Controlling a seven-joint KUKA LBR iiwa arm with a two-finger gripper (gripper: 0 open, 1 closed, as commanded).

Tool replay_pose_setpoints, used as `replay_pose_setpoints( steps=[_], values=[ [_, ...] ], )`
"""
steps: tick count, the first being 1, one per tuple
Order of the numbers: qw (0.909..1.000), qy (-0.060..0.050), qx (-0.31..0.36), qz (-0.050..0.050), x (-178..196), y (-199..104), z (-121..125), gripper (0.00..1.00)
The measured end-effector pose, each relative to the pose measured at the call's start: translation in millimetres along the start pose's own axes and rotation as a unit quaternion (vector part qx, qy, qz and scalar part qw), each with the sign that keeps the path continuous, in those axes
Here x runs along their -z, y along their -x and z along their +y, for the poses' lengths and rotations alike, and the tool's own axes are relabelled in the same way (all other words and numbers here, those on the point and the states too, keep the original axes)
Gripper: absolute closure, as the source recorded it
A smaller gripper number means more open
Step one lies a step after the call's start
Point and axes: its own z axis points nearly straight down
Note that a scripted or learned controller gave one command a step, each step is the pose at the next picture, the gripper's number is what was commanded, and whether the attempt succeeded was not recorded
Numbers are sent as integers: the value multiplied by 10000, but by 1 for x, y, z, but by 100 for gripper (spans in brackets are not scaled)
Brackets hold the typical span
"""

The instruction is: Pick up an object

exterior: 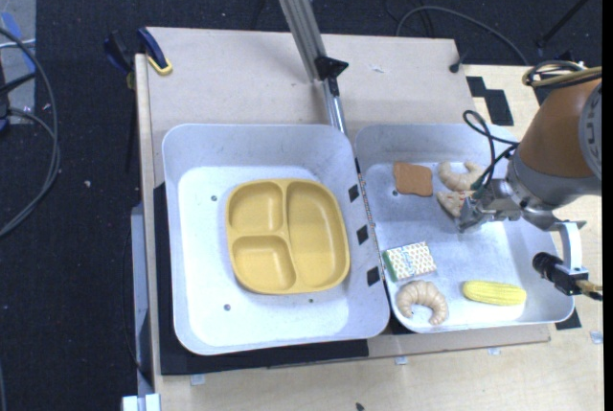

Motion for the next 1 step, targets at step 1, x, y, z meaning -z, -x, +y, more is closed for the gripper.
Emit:
replay_pose_setpoints(
  steps=[1],
  values=[
    [10000, -18, -5, 18, 44, 3, -3, 100]
  ],
)
